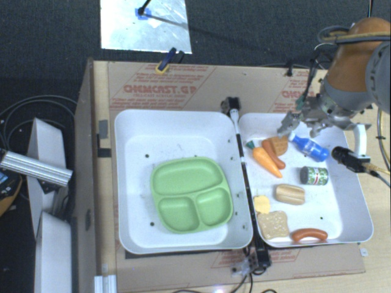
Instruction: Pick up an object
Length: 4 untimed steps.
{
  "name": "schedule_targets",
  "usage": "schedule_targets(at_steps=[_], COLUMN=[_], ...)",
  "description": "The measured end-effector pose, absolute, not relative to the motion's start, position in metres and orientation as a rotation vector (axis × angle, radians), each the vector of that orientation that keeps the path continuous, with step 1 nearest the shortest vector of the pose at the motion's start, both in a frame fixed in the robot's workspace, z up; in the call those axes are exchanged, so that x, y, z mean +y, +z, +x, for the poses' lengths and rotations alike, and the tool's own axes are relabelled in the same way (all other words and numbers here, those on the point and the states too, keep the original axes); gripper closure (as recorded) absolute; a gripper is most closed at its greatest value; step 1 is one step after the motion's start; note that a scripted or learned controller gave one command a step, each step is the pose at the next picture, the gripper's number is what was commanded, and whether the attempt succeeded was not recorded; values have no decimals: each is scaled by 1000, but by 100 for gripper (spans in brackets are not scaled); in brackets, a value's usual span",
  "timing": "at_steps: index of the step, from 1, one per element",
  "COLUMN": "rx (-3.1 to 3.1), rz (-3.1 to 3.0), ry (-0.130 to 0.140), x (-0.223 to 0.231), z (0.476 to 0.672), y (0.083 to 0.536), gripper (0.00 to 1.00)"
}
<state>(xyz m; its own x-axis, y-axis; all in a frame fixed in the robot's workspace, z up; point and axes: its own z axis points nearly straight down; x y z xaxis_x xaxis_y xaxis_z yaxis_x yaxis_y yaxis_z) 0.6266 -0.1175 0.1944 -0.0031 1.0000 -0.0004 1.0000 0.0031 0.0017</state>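
**Step in hand: lower the gripper onto 1 object in the right bin**

You have 2 white bins side by side. The left bin (131, 139) carries only a green divided plate (191, 194). Every candidate object lies in the right bin (351, 203).

Object layout, read from the centre of the right bin:
- Carrot (267, 158) at 10 o'clock, lying at a slant, with a small brown piece (280, 145) touching its upper end.
- Blue bottle (309, 148) at 12 o'clock, on its side.
- Dark green can (314, 176) near the centre, on its side.
- Bread roll (289, 194) at 7 o'clock, with a yellow piece (262, 204) beyond it toward 8 o'clock.
- Toast slice (274, 224) at 7 o'clock near the front rim, and a sausage (309, 235) at 6 o'clock.

The gripper (303, 123) hangs over the 12 o'clock end of the bin, above and between the carrot's upper end and the blue bottle. Its fingers (288, 123) appear spread, and nothing sits between them or touches them.

Procedure, as a judgement from this layout:
1. Select the blue bottle or the carrot; both lie nearest.
2. Turn the wrist so the fingers straddle the short axis of the chosen object.
3. Descend with both fingertips clear of neighbouring items, since the brown piece crowds the carrot.
4. Close only once the object sits between the fingers.
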Motion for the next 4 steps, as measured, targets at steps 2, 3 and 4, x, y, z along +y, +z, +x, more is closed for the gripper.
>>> schedule_targets(at_steps=[2,3,4], rx=[2215,2220,2221], rz=[2209,2215,2217], ry=[22,9,5], x=[-92,-92,-92], z=[632,613,612], y=[95,87,96], gripper=[0,0,100])
